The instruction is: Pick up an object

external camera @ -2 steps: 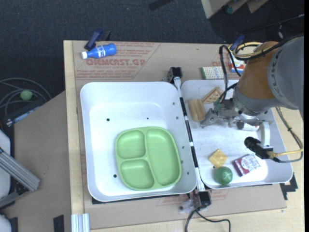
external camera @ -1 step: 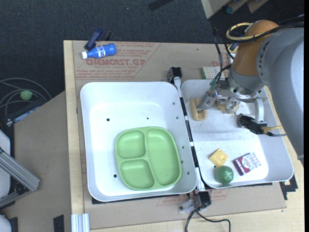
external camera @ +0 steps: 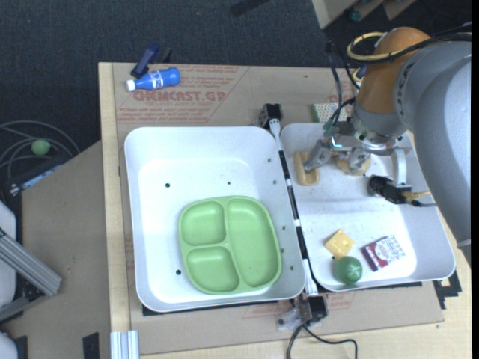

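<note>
3 items (external camera: 350, 256) lie near together, well apart from the claw (external camera: 331, 159).

bins (external camera: 150, 200): looking like smooth white plastic, slight sheen
divided tray (external camera: 228, 244): showing matt pale-green plastic
bench top (external camera: 224, 88): looking like raw tan board, printed red lettering, matt
bottle (external camera: 153, 79): showing glossy blue plastic
packet (external camera: 383, 251): looking like shiny red foil wrapper
arm (external camera: 441, 103): showing smooth grey casing, glossy orange band
floor (external camera: 75, 21): looking like dark rough carpet
</note>
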Robot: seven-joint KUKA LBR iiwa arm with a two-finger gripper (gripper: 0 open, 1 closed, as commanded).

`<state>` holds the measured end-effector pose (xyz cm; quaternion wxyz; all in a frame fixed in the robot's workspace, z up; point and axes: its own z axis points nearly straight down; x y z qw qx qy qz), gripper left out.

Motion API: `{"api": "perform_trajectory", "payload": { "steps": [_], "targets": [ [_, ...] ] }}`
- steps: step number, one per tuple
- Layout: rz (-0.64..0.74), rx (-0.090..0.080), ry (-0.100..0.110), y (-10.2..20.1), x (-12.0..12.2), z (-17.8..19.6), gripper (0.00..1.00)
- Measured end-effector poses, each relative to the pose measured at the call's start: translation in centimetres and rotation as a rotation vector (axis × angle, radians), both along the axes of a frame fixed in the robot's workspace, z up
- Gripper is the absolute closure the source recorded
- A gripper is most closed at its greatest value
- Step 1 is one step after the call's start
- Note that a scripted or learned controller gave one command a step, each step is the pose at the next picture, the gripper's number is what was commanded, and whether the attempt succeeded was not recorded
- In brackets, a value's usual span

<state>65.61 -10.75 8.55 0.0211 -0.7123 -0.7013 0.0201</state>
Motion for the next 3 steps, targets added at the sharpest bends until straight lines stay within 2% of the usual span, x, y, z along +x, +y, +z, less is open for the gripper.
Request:
{"api": "perform_trajectory", "payload": {
  "steps": [1,2,3],
  "targets": [
    [0.001,0.0,0.0,-0.02,0.01,0.0,0.0],
    [0.0,-0.007,-0.018,0.55,-0.56,0.07,0.0],
    [-0.001,-0.004,-0.001,0.43,0.01,0.01,0.0]
  ]
}}
